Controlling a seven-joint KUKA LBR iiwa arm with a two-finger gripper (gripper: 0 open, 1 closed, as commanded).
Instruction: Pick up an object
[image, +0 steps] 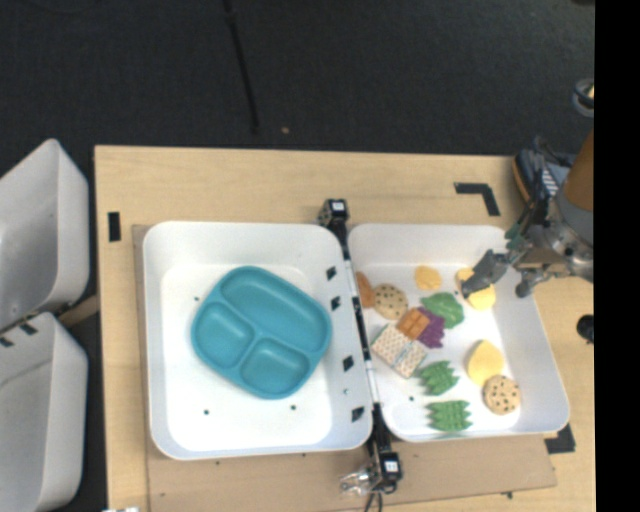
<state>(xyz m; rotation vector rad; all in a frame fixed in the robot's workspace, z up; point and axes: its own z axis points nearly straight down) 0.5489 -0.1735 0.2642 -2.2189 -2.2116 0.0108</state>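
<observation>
Two white bins sit side by side on a pale wooden surface (120, 190), seen from above at a slant. At the lower edge, the right bin (545, 330) holds toy food: a green leafy piece (448, 414), a chocolate-chip cookie (501, 394), a yellow lump (485, 358), a wafer block (398, 350), purple (430, 328) and orange (411, 322) bits. The left bin (165, 400) holds a blue divided plate (262, 330). At the right of the frame, the grey arm's hand (503, 277) hangs with fingers spread over a yellow piece (478, 292) near the bin's upper right; nothing sits between them. Likely risks: the piece lies close to the bin wall, so one finger could strike the rim, or the rounded piece could squirt out as the fingers close. No readable writing or brand shows
</observation>
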